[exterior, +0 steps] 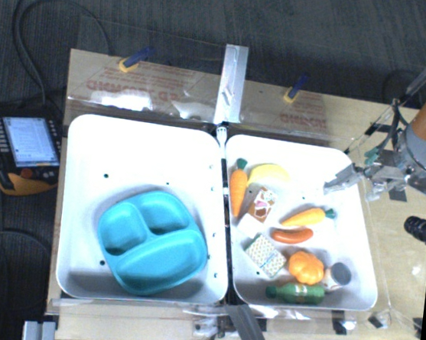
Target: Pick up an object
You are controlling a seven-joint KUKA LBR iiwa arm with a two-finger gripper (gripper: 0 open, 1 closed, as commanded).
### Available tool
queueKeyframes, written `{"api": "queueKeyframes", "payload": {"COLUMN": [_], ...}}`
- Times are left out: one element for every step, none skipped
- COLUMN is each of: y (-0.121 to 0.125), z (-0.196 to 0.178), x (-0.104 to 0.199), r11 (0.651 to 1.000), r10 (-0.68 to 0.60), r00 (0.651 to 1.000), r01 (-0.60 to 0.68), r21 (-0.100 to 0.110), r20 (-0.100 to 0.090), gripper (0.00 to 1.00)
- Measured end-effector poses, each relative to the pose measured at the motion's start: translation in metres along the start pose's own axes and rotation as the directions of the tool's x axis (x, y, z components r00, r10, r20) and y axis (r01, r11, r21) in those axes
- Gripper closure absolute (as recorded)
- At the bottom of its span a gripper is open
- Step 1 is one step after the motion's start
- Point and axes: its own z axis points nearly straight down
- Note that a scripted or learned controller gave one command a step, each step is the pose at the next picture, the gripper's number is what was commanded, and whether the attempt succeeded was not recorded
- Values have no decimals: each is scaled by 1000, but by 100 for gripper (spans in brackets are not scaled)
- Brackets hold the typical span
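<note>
The arm's gripper (348,178) hangs over the upper right rim of the right-hand shallow white plastic bin (368,254), and no object sits between its jaws; whether the jaws stand wide or narrow I cannot tell, since the grey metal parts blur together there. By my reading this is the approach step: nothing is picked yet, and the candidates all lie in that bin, below and to the left of the gripper.

Nearest to the gripper is a smooth, tapered orange toy carrot with a green tip (305,215), lying at a slant. Just below it lies a glossy red sausage-shaped toy (292,234). Further from the gripper lie a rounded orange pumpkin-like toy (306,267), a dark green bottle-shaped toy (296,292) against the bin's bottom wall, a flat patterned card packet (264,255), a small printed box (261,204), a pale yellow rounded toy (270,172) and a second orange carrot (237,192) beside the bin's left wall.

The next move likely calls for descending onto the slanted carrot with the jaws set across its narrow width; its slick, rounded plastic could slip.

The left bin holds a matte blue divided plastic plate (153,240).
</note>
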Motion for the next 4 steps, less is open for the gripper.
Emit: {"api": "queueKeyframes", "payload": {"y": [-11,-6,-3,-16], "z": [58,-71,62,86], "x": [37,51,60,30], "r11": [968,976,938,756], "r10": [-249,-217,-347,-655], "r00": [968,976,938,756], "r01": [249,217,347,655], "r21": [-1,-2,0,-1], "r20": [0,3,-1,1], "gripper": [0,0,0,0]}}
